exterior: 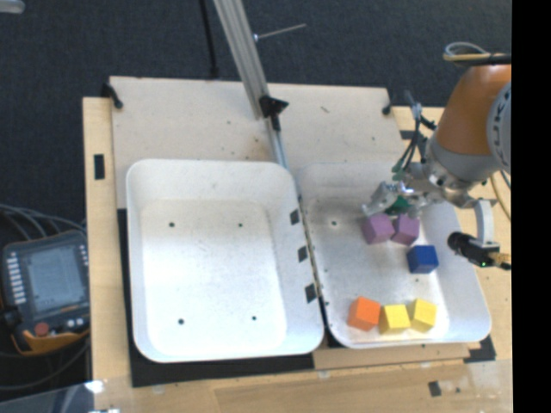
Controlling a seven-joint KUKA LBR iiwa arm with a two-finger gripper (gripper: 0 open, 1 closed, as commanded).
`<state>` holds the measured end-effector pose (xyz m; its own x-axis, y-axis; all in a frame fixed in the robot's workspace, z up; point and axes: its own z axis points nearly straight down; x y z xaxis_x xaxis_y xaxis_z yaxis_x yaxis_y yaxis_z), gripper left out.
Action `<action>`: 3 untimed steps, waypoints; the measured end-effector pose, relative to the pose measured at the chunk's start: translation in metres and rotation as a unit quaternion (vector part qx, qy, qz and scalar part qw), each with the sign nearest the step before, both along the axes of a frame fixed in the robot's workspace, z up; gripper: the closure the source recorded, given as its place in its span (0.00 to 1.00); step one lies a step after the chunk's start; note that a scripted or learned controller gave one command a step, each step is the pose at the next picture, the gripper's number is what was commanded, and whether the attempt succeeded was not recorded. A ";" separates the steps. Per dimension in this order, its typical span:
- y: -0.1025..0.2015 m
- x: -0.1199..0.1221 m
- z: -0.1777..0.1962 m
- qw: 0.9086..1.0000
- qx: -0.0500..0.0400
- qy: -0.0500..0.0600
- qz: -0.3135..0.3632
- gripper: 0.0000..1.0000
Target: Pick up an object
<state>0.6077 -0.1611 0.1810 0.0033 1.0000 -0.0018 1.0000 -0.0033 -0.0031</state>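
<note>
In the right bin (465, 317), two purple blocks (376, 228) (405, 229) sit side by side near the middle. A blue cube (422, 258) lies just right of and below them. Along the front wall an orange cube (364, 313) and two yellow cubes (395, 317) (424, 314) form a row. My gripper (393, 203) hangs low at the far edge of the purple pair, with a bit of green showing at its tip. The grey and orange arm (472, 127) comes down from the upper right.
The left bin (146, 179) lies beside the right one, with a shared wall (308, 256) between them. A slanted aluminium post (245, 54) rises behind the bins. A pendant (47, 282) sits off the bench at the left.
</note>
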 end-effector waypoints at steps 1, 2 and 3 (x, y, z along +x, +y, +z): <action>-0.012 0.004 -0.050 1.000 -0.002 -0.005 0.001 0.00; -0.013 0.006 -0.036 1.000 -0.001 -0.007 -0.001 1.00; -0.023 0.003 0.016 1.000 0.000 -0.004 0.001 1.00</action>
